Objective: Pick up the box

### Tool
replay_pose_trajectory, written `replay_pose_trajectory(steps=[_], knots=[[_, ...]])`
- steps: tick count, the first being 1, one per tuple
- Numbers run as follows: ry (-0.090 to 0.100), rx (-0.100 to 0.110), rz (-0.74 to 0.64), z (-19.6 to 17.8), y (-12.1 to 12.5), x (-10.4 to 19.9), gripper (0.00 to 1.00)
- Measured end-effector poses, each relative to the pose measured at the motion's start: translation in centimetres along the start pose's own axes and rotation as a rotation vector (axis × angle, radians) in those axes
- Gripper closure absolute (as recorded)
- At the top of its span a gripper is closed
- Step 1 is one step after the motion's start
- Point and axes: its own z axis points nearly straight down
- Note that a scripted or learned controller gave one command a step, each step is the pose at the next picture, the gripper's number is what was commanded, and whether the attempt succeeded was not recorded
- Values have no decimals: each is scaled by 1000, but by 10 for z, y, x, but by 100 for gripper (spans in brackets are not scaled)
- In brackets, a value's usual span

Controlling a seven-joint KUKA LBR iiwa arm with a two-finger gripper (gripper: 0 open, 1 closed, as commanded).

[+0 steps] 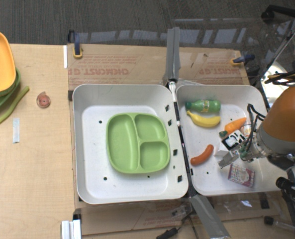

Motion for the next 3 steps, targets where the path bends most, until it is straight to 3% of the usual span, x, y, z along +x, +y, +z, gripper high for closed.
replay_pose_trajectory(steps=[1,2,3], knots=[[-2,-2,16,-55,-5,-22,0],[0,0,15,-28,4,13,0],[-1,-1,31,-67,5,-8,0]])
